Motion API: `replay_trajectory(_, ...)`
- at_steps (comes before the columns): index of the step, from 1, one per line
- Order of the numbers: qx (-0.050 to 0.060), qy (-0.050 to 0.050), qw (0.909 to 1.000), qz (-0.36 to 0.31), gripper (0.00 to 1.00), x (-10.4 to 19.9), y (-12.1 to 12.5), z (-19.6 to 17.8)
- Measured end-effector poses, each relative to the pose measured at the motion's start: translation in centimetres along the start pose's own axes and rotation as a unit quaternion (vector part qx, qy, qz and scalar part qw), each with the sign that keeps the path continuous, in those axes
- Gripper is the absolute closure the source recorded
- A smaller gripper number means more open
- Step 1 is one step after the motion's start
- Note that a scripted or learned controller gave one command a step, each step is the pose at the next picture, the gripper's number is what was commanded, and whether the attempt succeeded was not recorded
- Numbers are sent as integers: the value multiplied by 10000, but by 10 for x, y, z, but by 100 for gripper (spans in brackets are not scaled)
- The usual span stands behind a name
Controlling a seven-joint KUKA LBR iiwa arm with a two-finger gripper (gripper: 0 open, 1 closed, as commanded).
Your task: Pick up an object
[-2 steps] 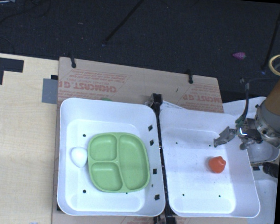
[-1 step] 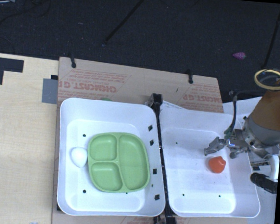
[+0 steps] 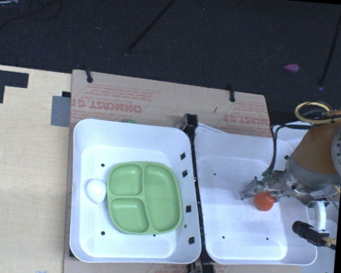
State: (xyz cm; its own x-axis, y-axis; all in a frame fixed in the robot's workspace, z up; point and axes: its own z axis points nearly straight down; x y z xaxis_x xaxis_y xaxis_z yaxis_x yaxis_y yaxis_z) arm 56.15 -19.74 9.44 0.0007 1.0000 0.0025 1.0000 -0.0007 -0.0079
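A small orange-red ball [image 3: 264,202] lies in the right bin [image 3: 232,241], near its right side. My gripper [image 3: 263,194] sits right over the ball and covers its upper edge; the grey arm with the orange band reaches in from the right. In the left bin [image 3: 92,143] a green divided plate [image 3: 144,197] lies flat, and a white egg-shaped thing [image 3: 95,190] rests against the plate's left rim.
The two white bins stand side by side on a cardboard sheet [image 3: 161,105], with a black divider [image 3: 192,189] between them. Pale bench top [image 3: 16,178] stretches to the left. The right bin's white floor spreads left of and in front of the ball.
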Motion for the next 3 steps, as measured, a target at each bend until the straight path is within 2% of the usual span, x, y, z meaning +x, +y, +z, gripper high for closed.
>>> replay_trajectory(1,-20,-5,10000,11,100,-1,1,-14)
replay_trajectory(3,-51,-15,10000,-12,100,2,2,-103)
